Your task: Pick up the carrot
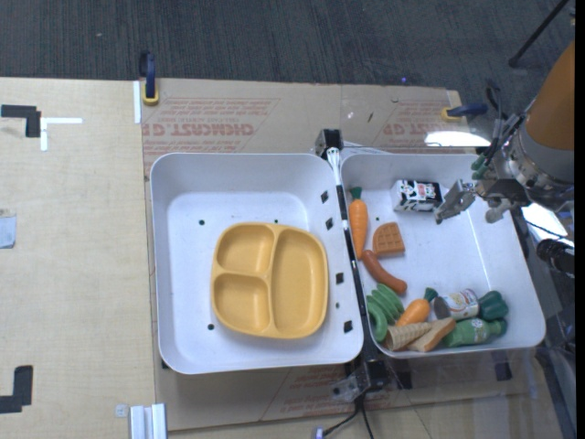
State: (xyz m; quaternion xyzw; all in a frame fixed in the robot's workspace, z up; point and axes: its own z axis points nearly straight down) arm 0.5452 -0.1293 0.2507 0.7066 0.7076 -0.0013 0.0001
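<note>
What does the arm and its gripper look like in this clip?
At the camera view's right edge, an orange band tops a grey metal wrist. Below it sits the gripper, a cluttered grey and black assembly with thin dark cables and slim pale-grey fingers reaching over the right bin.

Orange band, grey wrist, metal gripper [475,201]

Carrot [358,222] against right bin's left wall [345,236], waffle [388,240] just right of it, sausage [384,273] below, bare bin floor mid-frame right, toys crowded lower right
</note>
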